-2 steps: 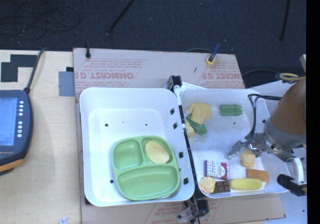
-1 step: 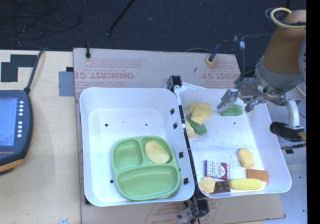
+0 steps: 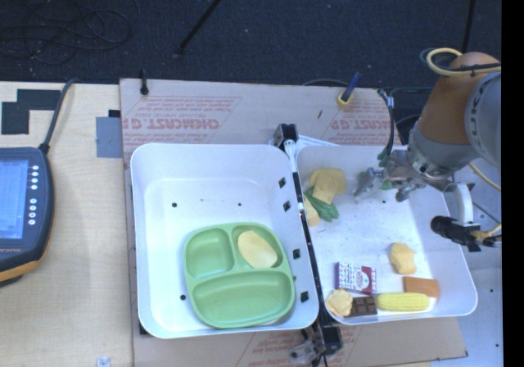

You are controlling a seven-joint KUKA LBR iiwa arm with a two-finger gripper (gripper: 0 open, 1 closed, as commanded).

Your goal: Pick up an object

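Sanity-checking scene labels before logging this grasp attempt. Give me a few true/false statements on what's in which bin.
1. The green three-compartment plastic tray sits in the left white bin. True.
2. A pale yellow oval piece lies in one of the tray's upper compartments. True.
3. The yellow corn cob lies in the left bin. False: it lies near the front edge of the right white bin.
4. The small red and white carton stands on the tray. False: it lies in the right bin, beside the corn cob.
5. The gripper is over the left bin. False: it is over the right bin's rear part.
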